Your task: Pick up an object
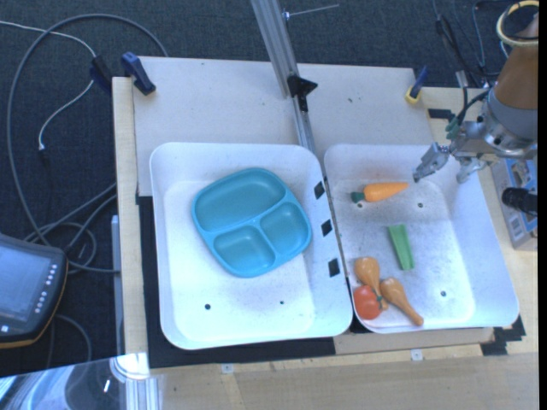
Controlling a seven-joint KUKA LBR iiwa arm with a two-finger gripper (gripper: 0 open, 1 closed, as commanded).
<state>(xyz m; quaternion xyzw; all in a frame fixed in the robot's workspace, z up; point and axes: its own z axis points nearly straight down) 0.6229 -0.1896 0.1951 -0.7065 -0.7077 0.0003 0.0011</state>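
the toy carrot lies near the back of the right bin, likely light, rigid and slick; its thick orange middle is best gripped. the gripper is seen open and empty just beside it. a green block, tomato and drumsticks lie well apart.

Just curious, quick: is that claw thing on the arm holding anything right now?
Gripper: open, holding nothing, hovering above the right bin near the toy carrot.
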